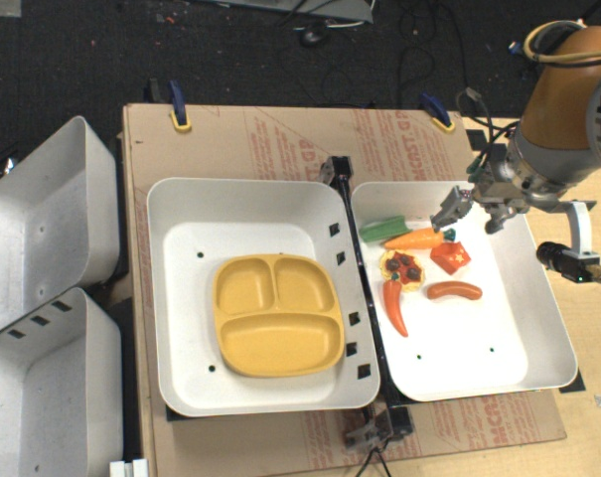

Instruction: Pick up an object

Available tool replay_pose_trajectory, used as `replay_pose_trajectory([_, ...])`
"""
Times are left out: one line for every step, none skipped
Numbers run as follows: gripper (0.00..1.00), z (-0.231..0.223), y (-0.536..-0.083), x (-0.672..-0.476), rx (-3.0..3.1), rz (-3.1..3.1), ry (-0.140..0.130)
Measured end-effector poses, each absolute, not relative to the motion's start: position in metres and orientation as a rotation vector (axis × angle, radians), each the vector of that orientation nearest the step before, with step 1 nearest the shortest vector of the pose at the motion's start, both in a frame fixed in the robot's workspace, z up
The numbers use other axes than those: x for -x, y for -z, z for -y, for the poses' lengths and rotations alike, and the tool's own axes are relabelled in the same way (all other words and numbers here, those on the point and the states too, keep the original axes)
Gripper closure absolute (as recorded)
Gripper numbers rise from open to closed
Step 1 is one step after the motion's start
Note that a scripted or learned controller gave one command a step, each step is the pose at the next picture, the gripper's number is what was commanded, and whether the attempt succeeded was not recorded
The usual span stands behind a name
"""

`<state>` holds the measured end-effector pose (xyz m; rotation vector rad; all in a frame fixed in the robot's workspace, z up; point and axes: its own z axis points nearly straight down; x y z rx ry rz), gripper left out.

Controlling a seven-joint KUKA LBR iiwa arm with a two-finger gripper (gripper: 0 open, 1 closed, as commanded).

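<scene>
Left bin (181,266) just holds a yellow divided tray (278,314). The toy food sits in the right bin (538,346): red chili (394,307), carrot (415,238), sausage (454,290). Probably light, hard, slick plastic, so I'd pinch the sausage mid-body. The gripper (473,210) hovers above, fingers apart, holding nothing. The little piece by the carrot is too small to identify.

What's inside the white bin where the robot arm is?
The right white bin holds toy food: a green piece, an orange carrot, a red chunk, a sausage, a red chili pepper and a small pizza slice. The gripper covers the bin's far edge.
</scene>
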<state>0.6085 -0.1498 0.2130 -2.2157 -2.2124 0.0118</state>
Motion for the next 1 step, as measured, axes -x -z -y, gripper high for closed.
replay_pose_trajectory([0.00, 0.1495, -0.2199, -0.6113, 2.220, 2.223, 0.000])
